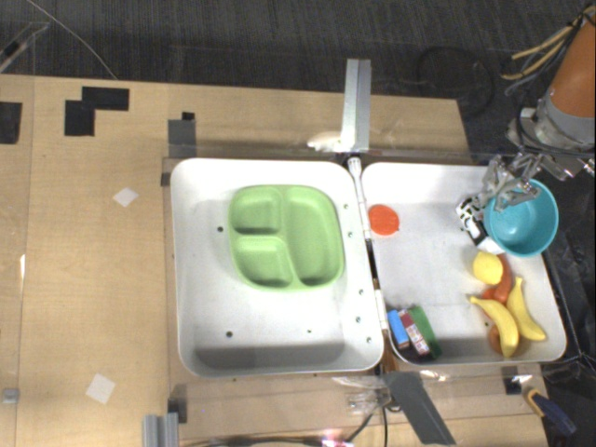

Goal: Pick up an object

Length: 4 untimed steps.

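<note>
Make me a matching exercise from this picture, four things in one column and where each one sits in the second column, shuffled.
Things:
1. green divided tray
2. teal bowl
3. orange disc
4. bananas

Places:
A. right bin, near its right front corner
B. left bin, around its middle
C. right bin, close to the wall between the bins
D. right bin, far right side, under the gripper

Pairs: 1-B, 2-D, 3-C, 4-A

Beyond my light wooden bench [84, 250], dark carpet [233, 17] covers the floor, with black tape patches [93, 108] at the bench's far-left corner.
</note>
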Each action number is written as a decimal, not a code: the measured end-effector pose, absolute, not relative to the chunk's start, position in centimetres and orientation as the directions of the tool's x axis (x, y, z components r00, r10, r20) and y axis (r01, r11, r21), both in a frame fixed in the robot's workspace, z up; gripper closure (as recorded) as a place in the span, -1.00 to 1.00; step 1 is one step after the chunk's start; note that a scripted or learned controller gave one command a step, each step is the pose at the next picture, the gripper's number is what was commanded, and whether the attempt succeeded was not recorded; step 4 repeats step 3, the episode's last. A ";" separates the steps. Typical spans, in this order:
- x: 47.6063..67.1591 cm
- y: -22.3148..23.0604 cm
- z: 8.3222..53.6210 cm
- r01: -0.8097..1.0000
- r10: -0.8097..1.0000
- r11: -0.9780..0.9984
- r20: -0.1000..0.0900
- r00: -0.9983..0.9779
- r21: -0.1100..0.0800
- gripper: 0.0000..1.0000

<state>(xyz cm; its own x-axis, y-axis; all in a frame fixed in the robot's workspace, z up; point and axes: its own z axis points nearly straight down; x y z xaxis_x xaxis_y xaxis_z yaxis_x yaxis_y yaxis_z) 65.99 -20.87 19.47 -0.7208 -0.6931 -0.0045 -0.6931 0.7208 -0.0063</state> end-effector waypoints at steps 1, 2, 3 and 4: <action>66.2 -20.5 19.6 -0.696 -0.696 0.718 -0.008 -0.718 -0.007 -1.00; 61.6 -19.1 12.1 -0.530 -0.530 0.848 -0.007 -0.848 -0.004 -1.00; 59.1 -18.6 9.3 -0.425 -0.425 0.905 -0.017 -0.905 -0.011 -1.00; 59.1 -18.6 9.3 -0.425 -0.425 0.905 -0.017 -0.905 -0.011 -1.00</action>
